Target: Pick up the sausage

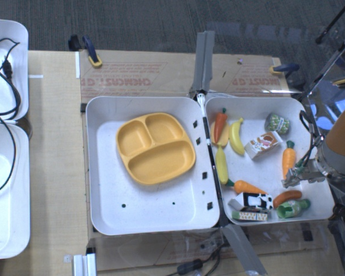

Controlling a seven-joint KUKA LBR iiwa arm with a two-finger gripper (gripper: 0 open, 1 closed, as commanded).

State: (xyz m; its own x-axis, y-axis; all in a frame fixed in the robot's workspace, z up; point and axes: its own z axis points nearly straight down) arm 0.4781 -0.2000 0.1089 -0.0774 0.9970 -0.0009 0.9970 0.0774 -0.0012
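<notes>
The pincer (292,180), its opening impossible to judge, hovers at 12 o'clock of the sausage (287,198) in the right bin (259,103); it should descend squarely astride the sausage, avoiding the green bottle (293,209)

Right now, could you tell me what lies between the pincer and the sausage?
In the camera view, bare white bin floor lies between the pincer and the sausage just below it.

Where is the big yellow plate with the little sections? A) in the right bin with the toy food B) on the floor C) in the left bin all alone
C: the yellow plate lies in the left bin, while the toy food sits in the right bin.
</notes>
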